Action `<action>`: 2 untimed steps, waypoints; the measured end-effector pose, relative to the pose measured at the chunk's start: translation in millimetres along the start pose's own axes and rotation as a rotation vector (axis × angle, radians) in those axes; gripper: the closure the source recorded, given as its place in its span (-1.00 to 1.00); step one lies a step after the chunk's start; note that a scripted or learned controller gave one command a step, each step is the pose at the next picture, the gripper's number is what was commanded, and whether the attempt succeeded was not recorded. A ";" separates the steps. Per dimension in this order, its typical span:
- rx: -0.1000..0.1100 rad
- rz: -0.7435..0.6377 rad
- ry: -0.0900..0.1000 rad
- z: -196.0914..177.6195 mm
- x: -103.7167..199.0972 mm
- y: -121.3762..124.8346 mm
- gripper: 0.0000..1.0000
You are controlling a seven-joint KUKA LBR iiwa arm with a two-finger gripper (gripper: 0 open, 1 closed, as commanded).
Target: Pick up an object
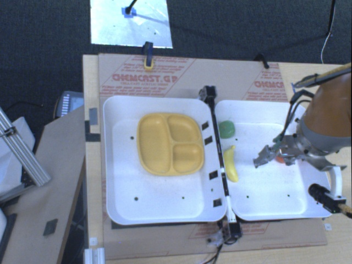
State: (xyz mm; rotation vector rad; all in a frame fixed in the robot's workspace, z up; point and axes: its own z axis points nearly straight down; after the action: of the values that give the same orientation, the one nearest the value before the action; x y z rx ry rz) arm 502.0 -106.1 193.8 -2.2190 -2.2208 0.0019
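The banana (231, 165) is lying at the nine o'clock edge of the right bin (264, 208), just beside the divider; it is looking light, smooth and likely toy-stiff, so a pinch across its middle is seeming safest. A green ball (226, 128) is sitting near it at twelve o'clock. At three o'clock the gripper (263, 158) is hovering apart, its state being impossible to tell.

A yellow banana (231, 165) lies lengthwise by the right bin's left wall; a green ball (226, 128) sits just above it.
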 end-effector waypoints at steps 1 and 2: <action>0.001 0.000 0.001 59.8 8.1 2.0 -1.00; -0.004 0.002 -0.001 46.1 6.8 3.6 1.00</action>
State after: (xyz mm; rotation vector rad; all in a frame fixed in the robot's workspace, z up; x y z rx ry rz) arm 505.5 -99.2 147.8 -2.2237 -2.2220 -0.0015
